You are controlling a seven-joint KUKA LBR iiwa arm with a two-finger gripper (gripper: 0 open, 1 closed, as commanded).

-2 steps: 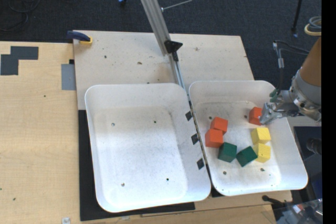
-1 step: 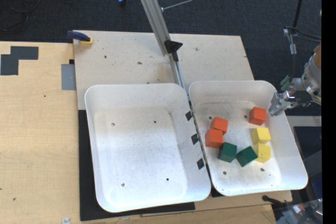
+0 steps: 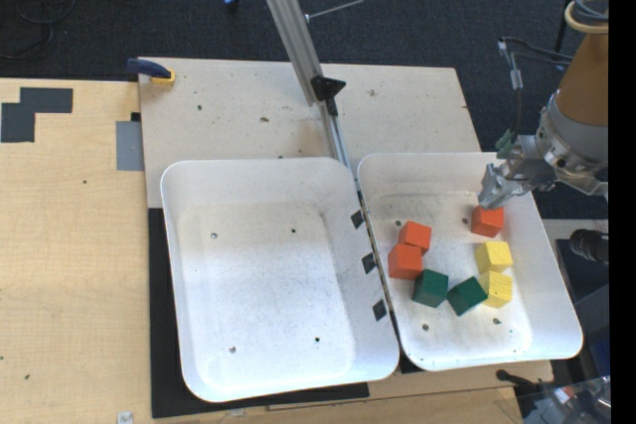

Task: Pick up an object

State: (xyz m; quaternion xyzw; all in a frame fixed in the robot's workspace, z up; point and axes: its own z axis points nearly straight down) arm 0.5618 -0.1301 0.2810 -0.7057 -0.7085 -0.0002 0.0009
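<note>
The arm [image 3: 581, 104] reaches in from the right, and its gripper [image 3: 497, 189] hangs low over the right bin [image 3: 556, 338], just above an orange block [image 3: 487, 221] that lies apart from the others near the bin's right wall; the block looks to sit on the floor of the bin, just under the tip, and nothing shows it clasped; how the gripper is set I cannot tell, since its tip is small and seen from above at a slant.

The rest of the blocks cluster lower in the same bin: two orange ones [image 3: 409, 248] touching each other near the divider, two green [image 3: 449, 291] beside them, two yellow [image 3: 494, 270] stacked along the right (any of these would also serve the task); the left bin [image 3: 199, 353] sits alongside.

The step in hand reads as the approach or descent onto the lone orange block, the lift not yet made; the next move likely calls for a straight drop so the block ends between the tips, a firm close, then a clean rise; the nearby wall leaves little room on that side, so a skewed descent could nudge the block away.
</note>
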